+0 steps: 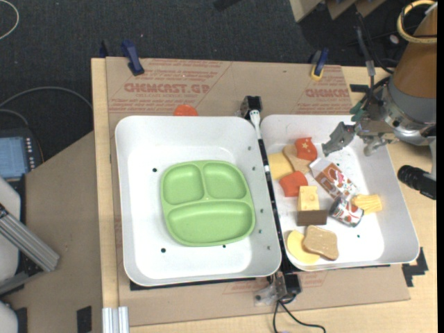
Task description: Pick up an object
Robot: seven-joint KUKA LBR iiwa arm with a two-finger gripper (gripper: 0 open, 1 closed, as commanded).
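The right bin [395, 234] holds several toy foods: a red strawberry [305, 146], a red block [293, 183], a yellow cheese cube [309, 198], a brown block [312, 218], a red-and-white packet [335, 180] and a slice of toast [322, 241]. My gripper [352, 143] hovers over the bin's far side, just right of the strawberry and above the packet. Its fingers look open, with nothing between them.
A green divided plate [207, 202] lies in the left bin [139, 151]. A small can [347, 212] and a yellow crinkled piece [368, 202] sit at the right of the pile. Blue clamps [132, 57] hold the cardboard at the far edge.
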